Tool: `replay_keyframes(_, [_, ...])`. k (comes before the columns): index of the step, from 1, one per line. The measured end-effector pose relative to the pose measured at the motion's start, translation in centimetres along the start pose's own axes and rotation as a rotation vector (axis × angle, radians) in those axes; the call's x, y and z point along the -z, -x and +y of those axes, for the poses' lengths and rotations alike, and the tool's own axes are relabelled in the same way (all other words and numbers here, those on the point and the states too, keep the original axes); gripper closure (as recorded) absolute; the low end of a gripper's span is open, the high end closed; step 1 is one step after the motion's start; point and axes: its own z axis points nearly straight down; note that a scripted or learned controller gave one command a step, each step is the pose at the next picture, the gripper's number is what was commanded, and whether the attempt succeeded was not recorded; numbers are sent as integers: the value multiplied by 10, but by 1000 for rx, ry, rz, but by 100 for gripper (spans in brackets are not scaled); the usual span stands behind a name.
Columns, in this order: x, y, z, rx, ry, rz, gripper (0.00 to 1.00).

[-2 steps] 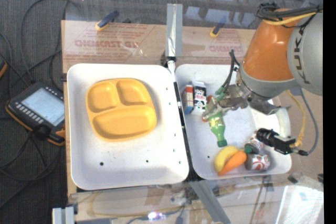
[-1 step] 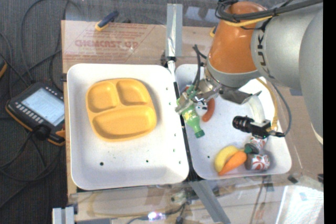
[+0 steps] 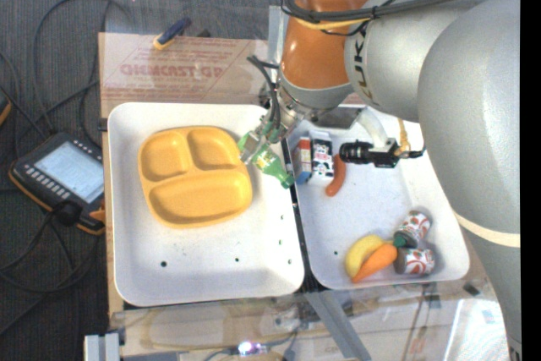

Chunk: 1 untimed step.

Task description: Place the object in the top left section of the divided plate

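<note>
The arm [image 3: 406, 38] reaches in from the right, its orange band over the seam between the two bins, and the hand [image 3: 267, 141] hangs low just past the plate's right edge. A green object [image 3: 272, 161] shows at the fingertips, above the inner rim of the left bin [image 3: 203, 266], and looks clamped between them, though the fingers are small and partly hidden under the wrist. The yellow divided plate [image 3: 196, 175] lies in the left bin's upper half, two small sections along its top and one wide section below; the green object is just beside its top right corner, not over the top left section. In the right bin [image 3: 448, 262], a small carton [image 3: 321, 158] and a dark blue item [image 3: 303, 158] sit near the top left, an orange-red sausage shape [image 3: 336, 178] just right of them. Lower right, a banana [image 3: 363, 253] and a carrot [image 3: 376, 263] touch, with two cans [image 3: 414, 245] beside them. A tablet [image 3: 59, 173] lies on the floor left of the worktop.
</note>
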Motion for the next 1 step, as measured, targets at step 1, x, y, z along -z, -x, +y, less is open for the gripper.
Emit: replay_keyframes(1, [-9,-49,77,361,2,-1,100])
